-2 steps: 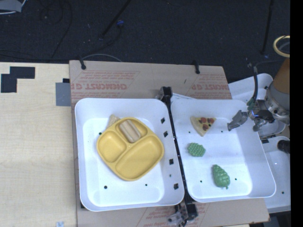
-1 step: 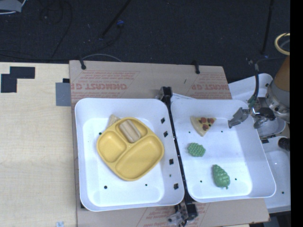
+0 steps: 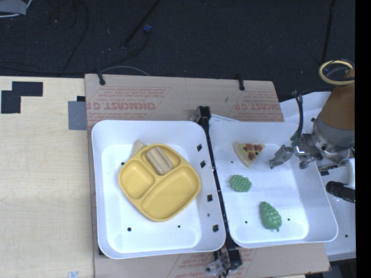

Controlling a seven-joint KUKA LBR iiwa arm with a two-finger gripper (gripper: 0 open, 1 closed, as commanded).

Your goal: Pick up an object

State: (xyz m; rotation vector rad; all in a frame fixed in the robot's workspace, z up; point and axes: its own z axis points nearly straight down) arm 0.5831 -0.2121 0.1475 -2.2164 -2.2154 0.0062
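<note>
Reaching in from the right, the gripper (image 3: pixel 291 157) hangs over the right bin (image 3: pixel 324 227) — fingers spread, nothing between them — its wrist cut off at the edge, beside the pizza slice (image 3: pixel 248 152).

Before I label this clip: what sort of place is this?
Likely a robot grasping testbed: two shallow white bins on a cardboard sheet, toy foods like the plastic pizza slice, and the end effector reaching in.

Bright even light, slightly soft focus
</note>
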